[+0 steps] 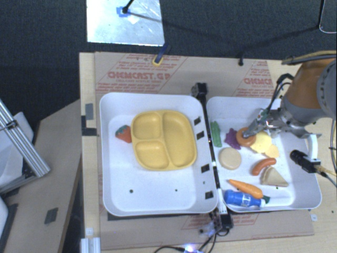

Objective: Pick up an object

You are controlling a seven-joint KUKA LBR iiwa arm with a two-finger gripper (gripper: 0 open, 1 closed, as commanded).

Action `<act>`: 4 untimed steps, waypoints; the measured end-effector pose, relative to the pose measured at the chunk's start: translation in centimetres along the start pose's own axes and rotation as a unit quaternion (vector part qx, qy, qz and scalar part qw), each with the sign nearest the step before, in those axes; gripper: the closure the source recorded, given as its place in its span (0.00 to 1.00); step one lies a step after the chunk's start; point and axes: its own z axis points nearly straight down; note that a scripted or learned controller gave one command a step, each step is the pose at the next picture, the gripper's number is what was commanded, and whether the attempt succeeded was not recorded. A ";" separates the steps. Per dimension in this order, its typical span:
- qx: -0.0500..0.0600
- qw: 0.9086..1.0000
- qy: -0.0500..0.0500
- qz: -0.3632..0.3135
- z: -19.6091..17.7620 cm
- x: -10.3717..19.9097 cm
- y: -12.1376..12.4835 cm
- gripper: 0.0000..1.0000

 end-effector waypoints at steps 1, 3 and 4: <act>0.003 1.000 0.001 0.000 -0.5 0.1 -0.2 1.00; 0.005 1.000 0.001 -0.001 -9.5 -0.3 0.6 1.00; 0.005 1.000 0.001 -0.002 -12.1 -0.4 0.8 1.00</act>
